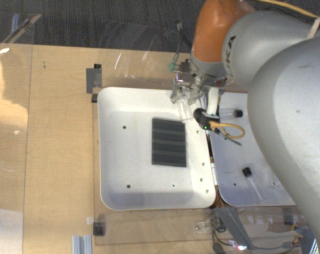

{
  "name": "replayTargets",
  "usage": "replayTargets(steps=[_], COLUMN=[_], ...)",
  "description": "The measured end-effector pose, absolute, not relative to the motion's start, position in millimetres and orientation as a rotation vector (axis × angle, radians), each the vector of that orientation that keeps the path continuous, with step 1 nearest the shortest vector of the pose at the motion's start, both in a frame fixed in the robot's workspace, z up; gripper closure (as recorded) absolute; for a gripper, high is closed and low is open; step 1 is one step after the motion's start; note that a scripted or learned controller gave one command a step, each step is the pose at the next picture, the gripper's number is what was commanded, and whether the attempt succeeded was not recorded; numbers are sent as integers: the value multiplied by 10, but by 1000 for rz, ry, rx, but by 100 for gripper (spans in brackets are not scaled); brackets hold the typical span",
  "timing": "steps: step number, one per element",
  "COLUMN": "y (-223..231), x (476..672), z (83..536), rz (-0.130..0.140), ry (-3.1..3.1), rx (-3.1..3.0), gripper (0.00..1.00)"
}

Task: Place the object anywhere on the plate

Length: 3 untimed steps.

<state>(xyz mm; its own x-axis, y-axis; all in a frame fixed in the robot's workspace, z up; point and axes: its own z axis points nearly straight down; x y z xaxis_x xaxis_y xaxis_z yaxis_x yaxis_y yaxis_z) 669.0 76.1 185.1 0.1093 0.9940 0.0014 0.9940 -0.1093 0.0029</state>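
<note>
Our claw hovers at the left bin's far rim; we can't tell its grip. Dark ridged plate sits nearby; perhaps we'd miss it.

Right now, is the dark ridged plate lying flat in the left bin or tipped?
Flat: the dark ridged plate lies in the left bin, its whole top face showing.

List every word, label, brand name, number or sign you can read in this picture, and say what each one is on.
None: no readable text anywhere in the view.
The dark ribbed plate in the left bin carries only ridges, no print.
The arm above the pincer shows no legible marking.
The small items in the right bin are too small to show any lettering.
</note>
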Motion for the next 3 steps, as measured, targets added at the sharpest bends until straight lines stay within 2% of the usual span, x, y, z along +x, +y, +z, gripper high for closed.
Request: replayTargets(steps=[1,2,3], y=[1218,1736,1959], x=[6696,6277,6521], z=[2326,1108,1896], rz=[9,6,10], ry=[2575,2923,3081], rx=[1791,1146,568], gripper=[100,100,100])
